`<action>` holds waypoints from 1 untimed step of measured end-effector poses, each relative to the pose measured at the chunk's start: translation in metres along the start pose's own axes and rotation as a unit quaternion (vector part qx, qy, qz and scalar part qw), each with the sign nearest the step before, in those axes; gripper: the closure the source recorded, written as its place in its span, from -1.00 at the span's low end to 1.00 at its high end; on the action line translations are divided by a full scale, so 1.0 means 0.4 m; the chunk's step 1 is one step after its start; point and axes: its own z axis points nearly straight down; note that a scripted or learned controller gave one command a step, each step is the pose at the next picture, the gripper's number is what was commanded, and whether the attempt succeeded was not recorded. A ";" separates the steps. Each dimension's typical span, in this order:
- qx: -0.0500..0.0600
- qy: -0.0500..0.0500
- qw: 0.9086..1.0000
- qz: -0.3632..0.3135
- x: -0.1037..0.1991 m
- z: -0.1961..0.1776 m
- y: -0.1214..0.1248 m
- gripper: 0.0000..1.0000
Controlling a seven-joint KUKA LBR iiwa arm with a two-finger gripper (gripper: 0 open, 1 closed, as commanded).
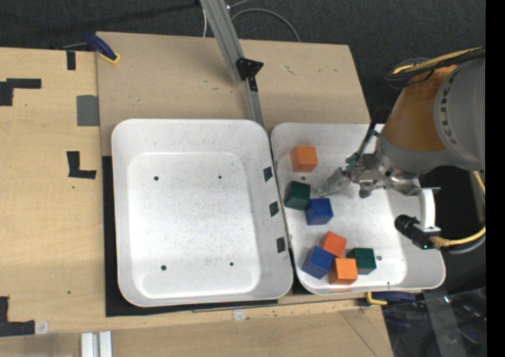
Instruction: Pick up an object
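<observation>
While the arm reaches in over the right bin, the scene reads as follows.

Blocks: seven small cubes lie in the right bin [410,264]. An orange block [304,158] sits toward the far left corner; a dark green block [297,195] and a blue block [319,211] touch near the bin's left edge.
Near cluster: toward the bin's near edge, an orange-red block [334,243], a second blue block [318,261], another orange block [344,270] and a second green block [364,260] are packed together, touching or just beside one another.
End effector: the end effector [338,182] hangs over the middle of the right bin, just right of the dark green and blue pair; nothing shows between its fingers, and whether they are spread or closed cannot be told.
Arm: grey with an orange band [414,118], cut off at the right edge.
Left bin: the left bin [189,130] is white with fine speckling and four dark dots on its floor.
Writing: no readable labels or brands.
Bench: the bench [47,213] is pale wood with black tape marks along its left side; a slanted metal bar [221,20] crosses its far edge.
</observation>
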 end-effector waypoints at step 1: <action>0.001 0.000 1.000 -0.002 0.003 -0.028 0.000 1.00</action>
